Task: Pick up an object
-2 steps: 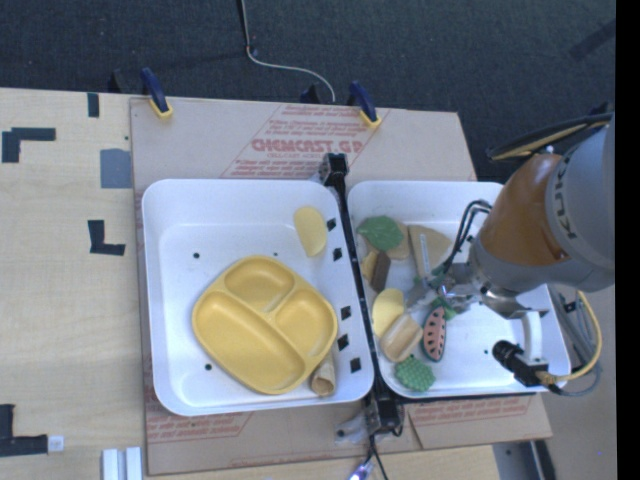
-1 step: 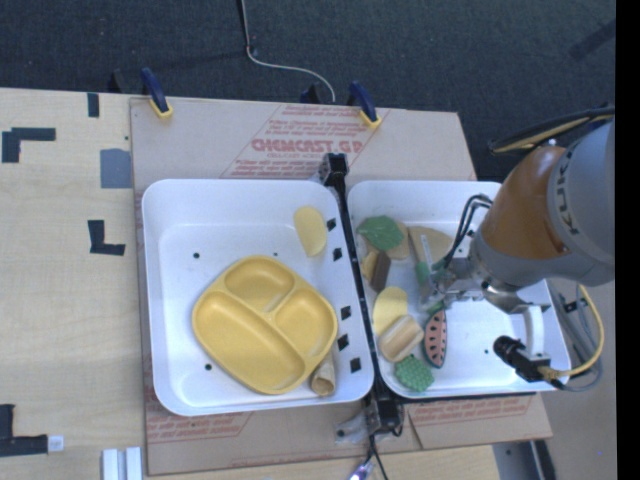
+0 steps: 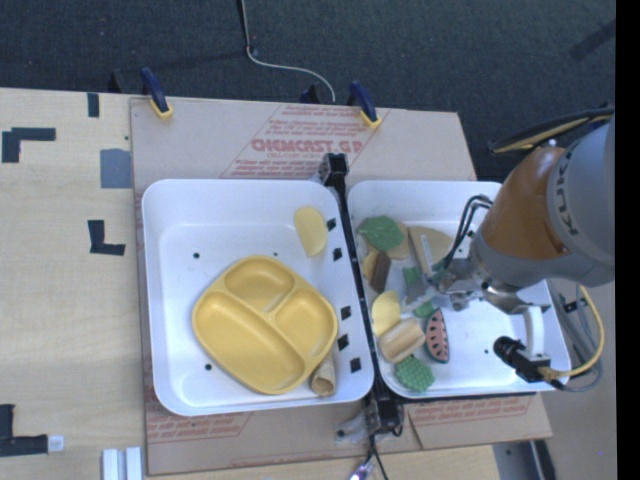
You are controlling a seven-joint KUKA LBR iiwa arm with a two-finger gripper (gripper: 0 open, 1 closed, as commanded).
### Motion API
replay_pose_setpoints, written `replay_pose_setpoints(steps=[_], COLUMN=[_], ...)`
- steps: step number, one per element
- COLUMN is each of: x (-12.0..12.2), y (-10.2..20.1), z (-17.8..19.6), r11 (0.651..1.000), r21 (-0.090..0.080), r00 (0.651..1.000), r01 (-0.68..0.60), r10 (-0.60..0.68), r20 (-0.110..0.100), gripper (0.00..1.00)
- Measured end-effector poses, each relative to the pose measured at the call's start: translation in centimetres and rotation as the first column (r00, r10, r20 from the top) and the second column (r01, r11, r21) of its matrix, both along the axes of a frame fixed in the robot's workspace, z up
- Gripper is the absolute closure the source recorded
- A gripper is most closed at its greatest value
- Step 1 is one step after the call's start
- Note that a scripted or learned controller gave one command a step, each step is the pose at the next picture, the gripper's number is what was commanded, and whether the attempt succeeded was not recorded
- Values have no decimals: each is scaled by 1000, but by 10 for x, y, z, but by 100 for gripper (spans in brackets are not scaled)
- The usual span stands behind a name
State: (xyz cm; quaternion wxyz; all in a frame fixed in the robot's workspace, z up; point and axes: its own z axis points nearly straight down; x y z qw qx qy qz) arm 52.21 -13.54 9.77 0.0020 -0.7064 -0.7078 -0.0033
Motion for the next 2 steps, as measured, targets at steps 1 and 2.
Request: replay_pose_setpoints(steps=[1, 2], x=[-36, -35], y=[-3, 1], z=[-11, 1], r11=[1000, 1000], r21=[-9, 3], r00=[1000, 1000], r01=[4, -3], r10=[-4, 3], r20=[8, 1], gripper=[0, 100])
